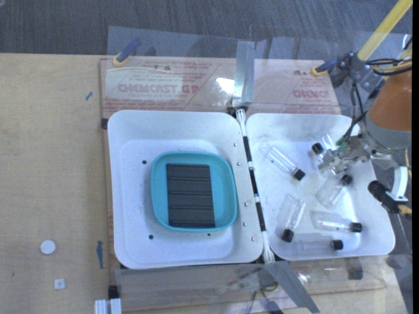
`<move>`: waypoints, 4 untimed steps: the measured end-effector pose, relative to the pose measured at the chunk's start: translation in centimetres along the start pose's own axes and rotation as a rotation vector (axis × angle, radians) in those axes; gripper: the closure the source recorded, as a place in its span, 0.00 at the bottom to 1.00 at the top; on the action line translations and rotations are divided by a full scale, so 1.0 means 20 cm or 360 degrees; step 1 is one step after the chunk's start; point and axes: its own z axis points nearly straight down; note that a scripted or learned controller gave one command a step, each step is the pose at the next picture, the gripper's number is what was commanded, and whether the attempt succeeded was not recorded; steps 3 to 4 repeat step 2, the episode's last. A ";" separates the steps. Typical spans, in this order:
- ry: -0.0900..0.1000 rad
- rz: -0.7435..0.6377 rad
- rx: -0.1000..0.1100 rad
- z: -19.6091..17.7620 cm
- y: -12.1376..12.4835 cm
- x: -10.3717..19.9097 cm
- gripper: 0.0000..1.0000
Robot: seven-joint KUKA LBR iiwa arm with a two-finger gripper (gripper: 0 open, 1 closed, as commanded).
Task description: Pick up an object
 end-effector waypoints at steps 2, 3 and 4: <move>-0.0016 0.0388 0.0020 -0.50 0.41 0.38 1.00; -0.0016 0.0388 0.0020 -0.50 0.41 0.38 1.00; -0.0016 0.0388 0.0020 -0.50 0.41 0.38 1.00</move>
